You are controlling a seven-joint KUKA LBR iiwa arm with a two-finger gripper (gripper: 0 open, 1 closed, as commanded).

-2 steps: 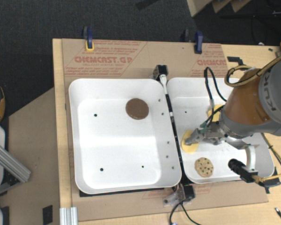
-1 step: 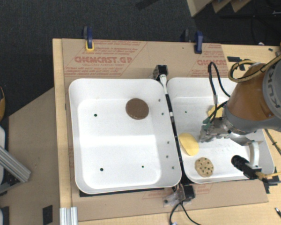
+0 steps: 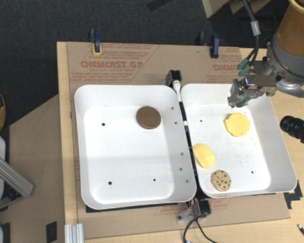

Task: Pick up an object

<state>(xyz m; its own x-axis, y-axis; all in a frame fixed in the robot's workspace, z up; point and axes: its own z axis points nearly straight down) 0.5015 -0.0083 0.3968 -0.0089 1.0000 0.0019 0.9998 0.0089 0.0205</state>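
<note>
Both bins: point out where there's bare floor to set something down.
Left bin: bare everywhere below and left of the brown disc. Right bin: crowded; round yellow piece under the tool, oval yellow piece and cookie by the divider. Its right strip is free.

I see two smooth, slightly glossy white plastic bins [image 3: 91, 151] on a matt brown cardboard sheet [image 3: 116, 62] printed in red. The brown disc [image 3: 148, 118] looks matt; the speckled cookie [image 3: 221, 180] looks rough. My tool [image 3: 239, 99] is dull grey metal.
</note>
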